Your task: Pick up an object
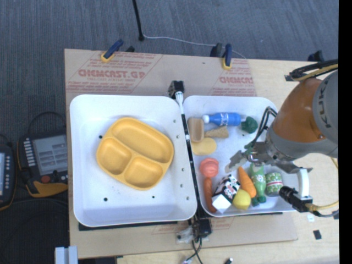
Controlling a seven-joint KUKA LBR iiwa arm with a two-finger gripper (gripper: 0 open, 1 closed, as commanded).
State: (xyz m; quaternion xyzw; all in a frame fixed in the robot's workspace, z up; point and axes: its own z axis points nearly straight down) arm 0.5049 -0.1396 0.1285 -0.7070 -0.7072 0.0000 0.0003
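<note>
Hovering: hand [248,159] over right bin [231,100], above the toy pile; whether spread or pinching, cannot tell. Nearest item: orange carrot [247,185], just below. Step: approach. Next: descend, close on 1 object.

A light wooden table [110,73] fills the middle of the view, standing on dark grey carpet [66,15]. Red printed lettering [111,73] runs across its far part, once on the left and once on the right. 2 clamps with yellow and blue handles grip the far edge, a left clamp [112,50] and a right clamp [226,56]. 2 shallow white bins rest directly on the table, side by side and touching along their inner walls. The left bin [82,147] sits nearer the left edge of the table; the right bin [242,100] sits beside it, nearer the right edge. A thin dark cable [136,10] trails over the carpet beyond the far edge.
</note>
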